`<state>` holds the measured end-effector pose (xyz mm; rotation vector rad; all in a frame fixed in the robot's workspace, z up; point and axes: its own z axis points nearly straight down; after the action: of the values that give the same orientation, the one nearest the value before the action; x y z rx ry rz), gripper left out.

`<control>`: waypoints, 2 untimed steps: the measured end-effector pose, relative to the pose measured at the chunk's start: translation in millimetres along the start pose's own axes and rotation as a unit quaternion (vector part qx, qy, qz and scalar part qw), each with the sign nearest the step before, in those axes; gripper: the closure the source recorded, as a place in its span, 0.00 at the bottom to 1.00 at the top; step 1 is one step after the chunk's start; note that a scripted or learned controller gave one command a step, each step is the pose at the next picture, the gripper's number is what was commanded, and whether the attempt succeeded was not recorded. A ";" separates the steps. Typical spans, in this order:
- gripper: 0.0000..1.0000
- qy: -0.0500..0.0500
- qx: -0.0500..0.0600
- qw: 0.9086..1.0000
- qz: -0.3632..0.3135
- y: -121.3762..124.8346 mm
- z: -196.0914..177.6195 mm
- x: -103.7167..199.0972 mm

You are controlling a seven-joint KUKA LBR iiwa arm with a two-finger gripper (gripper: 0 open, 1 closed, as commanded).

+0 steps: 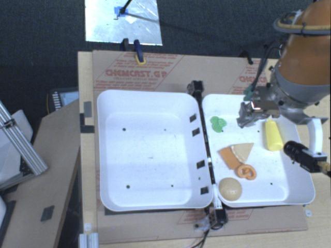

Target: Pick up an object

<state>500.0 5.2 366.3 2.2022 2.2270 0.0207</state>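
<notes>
Fingers: the gripper (250, 115) hangs over the far part of the right bin (297, 192); I cannot tell from this slanted view how its fingers stand, and nothing shows between them
Arm: grey with an orange band, reaching in from the right; its wrist sits above the bin's far right corner
Yellow block (272, 134): upright-lying bar just right of the gripper, on the bin floor
Green piece (218, 123): small, near the bin's left wall; left of the gripper and apart from it
Orange wedge (229, 157): mid-bin, touching a tan triangle (243, 151)
Pretzel (247, 172): orange ring just below the wedge
Round bun (230, 188): near corner, by the divider
Left bin (108, 154): white, beside the right one
</notes>
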 end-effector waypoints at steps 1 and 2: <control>1.00 0.000 0.004 1.000 0.000 -11.5 -67.5 73.5; 1.00 0.000 0.006 1.000 0.001 -10.4 -94.8 128.2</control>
<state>486.7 133.1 461.2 2.2095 2.2309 0.0085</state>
